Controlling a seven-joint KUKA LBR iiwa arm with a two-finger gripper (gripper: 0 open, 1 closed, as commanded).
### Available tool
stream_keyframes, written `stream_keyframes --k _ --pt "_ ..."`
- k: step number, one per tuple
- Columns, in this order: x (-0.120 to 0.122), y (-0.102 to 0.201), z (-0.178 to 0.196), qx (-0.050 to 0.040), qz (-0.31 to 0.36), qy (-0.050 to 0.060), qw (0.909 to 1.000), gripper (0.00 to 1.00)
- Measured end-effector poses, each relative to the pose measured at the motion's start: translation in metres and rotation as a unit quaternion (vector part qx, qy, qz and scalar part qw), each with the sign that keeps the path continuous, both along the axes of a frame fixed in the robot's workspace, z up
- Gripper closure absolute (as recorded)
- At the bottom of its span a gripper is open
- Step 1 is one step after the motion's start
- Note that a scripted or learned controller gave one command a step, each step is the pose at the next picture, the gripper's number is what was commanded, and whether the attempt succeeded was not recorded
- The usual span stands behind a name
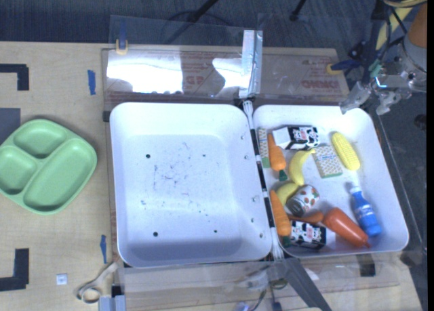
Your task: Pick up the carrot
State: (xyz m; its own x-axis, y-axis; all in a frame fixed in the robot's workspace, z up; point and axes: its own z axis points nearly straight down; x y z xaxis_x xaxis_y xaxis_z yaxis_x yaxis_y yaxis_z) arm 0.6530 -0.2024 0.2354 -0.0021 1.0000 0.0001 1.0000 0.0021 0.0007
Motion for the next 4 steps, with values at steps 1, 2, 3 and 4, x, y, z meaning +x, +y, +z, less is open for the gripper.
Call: stream_keyframes --k 1,2,3,4 --pt "0.000 0.000 0.000 0.0000 0.000 0.000 1.0000 0.00" --pt "-0.058 0.010 -0.056 -0.0002 -0.052 0.000 0.9987 0.00" --pt "-0.116 -0.012 0.005 0.0002 0.020 0.000 0.9998 0.00" --pt "-0.174 -0.008 -0.077 0.0002 -0.047 0.001 0.9989 0.00"
